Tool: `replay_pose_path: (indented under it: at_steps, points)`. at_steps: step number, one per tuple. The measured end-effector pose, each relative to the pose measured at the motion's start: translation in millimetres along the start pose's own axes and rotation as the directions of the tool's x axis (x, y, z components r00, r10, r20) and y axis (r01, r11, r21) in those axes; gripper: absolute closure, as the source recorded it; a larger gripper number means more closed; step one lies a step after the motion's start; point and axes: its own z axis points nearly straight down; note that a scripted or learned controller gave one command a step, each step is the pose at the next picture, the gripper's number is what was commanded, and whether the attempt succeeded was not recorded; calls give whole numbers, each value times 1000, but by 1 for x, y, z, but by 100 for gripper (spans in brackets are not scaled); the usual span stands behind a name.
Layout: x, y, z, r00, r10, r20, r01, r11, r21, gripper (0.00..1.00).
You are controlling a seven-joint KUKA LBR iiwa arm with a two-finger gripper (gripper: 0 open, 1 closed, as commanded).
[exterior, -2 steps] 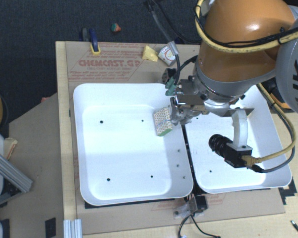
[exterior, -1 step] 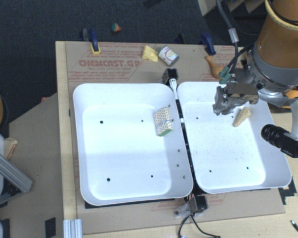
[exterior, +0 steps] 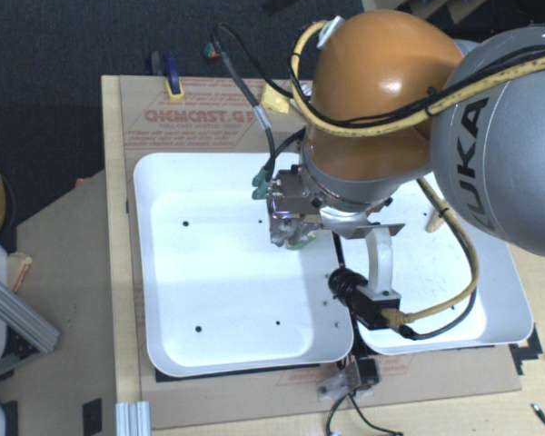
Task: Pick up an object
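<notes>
My gripper (exterior: 289, 230) hangs low over the right side of the left bin (exterior: 209, 280), close to the wall between the two bins. A small green object (exterior: 302, 240) peeks out right under the gripper's tip; most of it is hidden and I cannot tell whether it is held. The big orange and grey wrist (exterior: 381, 89) covers the area above and to the right. A small pale object (exterior: 432, 221) lies in the right bin (exterior: 490, 307), partly hidden by the arm.
A black connector with a yellow cable (exterior: 368, 302) hangs over the divider between the bins. A brown board (exterior: 191, 112) lies under the bins. Metal framing (exterior: 18, 316) stands at the far left, off the bench.
</notes>
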Motion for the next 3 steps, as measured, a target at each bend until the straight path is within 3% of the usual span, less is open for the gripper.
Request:
replay_pose_path:
  at_steps: [1,2,3]
  points:
    - [-43,1,-158,1000,16,-4,-16,999,-31,100]
    - [32,10,-45,1000,6,4,-6,1000,2,100]
    - [69,1,-180,1000,6,-8,-7,1000,-26,100]
